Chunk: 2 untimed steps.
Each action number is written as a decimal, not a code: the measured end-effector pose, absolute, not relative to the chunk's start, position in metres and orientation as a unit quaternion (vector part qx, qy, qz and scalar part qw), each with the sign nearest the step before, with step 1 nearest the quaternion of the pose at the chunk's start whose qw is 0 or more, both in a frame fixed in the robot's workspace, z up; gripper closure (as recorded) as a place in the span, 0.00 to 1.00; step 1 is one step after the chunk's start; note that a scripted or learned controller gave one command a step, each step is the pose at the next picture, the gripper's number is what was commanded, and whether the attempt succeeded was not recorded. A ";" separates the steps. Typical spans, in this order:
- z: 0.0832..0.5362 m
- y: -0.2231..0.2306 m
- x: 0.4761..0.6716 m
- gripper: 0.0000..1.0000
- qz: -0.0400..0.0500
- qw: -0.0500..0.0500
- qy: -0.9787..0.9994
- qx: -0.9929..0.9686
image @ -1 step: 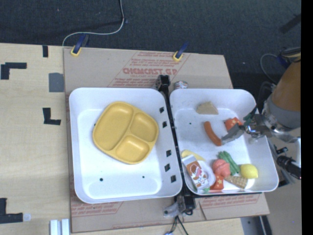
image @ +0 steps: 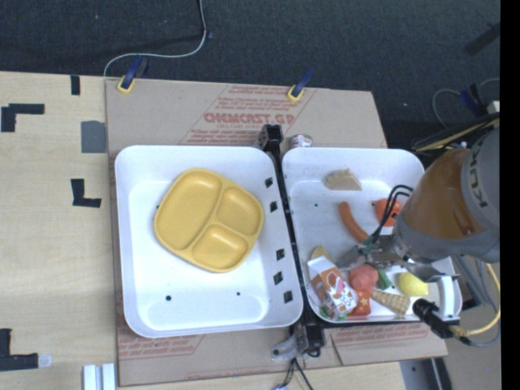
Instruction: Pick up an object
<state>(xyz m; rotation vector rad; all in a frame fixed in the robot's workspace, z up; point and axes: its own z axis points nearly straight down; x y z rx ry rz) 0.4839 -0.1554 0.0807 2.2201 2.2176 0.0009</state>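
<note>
- Nearest the camera: arm's orange-banded wrist, hanging over the right side of the right bin.
- Gripper sits low in that bin's lower half, above the clutter; the wrist hides the jaws, so cannot tell if they are wide, narrow or holding anything.
- Candidate objects, all in the right bin: red ball just beside the gripper, yellow lemon-like piece, cone, printed carton, sausage, tan lump near the top wall.
- Judgement: these look like light toy foods, likely rigid plastic and smooth; round ones may slip or roll out of a pinch.
- Best hold is probably across the red ball's middle, or the sausage across its short width, well apart from neighbours.
- Left bin carries a yellow divided plate; flat, poor grasp target.
</note>
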 end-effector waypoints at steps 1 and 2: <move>0.097 -0.157 0.486 1.00 0.002 0.004 0.707 0.707; 0.096 -0.157 0.486 0.00 0.001 0.003 0.707 0.707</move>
